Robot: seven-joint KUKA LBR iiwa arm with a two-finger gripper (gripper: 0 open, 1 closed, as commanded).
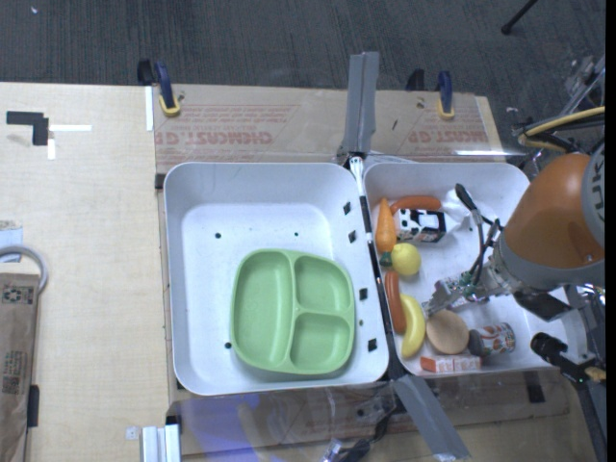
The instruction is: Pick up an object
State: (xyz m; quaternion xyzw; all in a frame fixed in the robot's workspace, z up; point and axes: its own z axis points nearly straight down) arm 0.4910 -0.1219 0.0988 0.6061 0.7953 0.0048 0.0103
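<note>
Camera view looks down on the counter with the left bin holding a green divided plate, and the right bin crowded with a carrot, banana, lemon, a round brown piece and a small can. From the right the arm hangs its claw over the bin's middle, just above the brown piece; whether it is wide or narrow I cannot tell. A clean pick probably means dropping straight onto one item standing clear of its neighbours.
</note>
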